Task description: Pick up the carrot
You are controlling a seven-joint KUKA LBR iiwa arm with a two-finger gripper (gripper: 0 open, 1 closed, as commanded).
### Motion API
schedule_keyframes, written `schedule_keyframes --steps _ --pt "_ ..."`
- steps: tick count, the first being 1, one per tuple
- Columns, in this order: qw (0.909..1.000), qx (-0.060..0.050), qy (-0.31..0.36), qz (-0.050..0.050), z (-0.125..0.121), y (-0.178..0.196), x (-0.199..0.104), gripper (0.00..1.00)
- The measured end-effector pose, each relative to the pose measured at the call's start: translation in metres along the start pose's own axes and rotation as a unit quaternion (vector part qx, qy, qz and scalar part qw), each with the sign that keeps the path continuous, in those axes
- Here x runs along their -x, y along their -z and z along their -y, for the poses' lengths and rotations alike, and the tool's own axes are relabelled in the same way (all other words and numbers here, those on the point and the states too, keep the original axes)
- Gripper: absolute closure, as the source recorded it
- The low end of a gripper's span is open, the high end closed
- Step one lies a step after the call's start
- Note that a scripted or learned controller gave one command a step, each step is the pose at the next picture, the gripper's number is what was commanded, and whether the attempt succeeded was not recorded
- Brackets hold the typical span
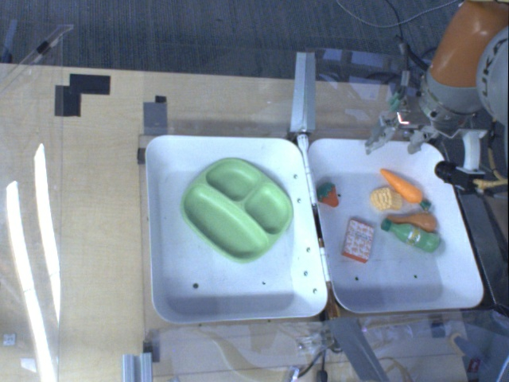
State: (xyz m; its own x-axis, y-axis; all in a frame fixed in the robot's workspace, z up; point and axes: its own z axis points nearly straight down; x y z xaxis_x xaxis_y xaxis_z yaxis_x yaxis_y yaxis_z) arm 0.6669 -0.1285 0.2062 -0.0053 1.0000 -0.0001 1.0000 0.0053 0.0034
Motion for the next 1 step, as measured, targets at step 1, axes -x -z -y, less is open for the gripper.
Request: schedule_keyframes --steps 1 --pt "0.9983 0.010 0.057 0.003 0.0379 -0.0941 0.0450 0.00"
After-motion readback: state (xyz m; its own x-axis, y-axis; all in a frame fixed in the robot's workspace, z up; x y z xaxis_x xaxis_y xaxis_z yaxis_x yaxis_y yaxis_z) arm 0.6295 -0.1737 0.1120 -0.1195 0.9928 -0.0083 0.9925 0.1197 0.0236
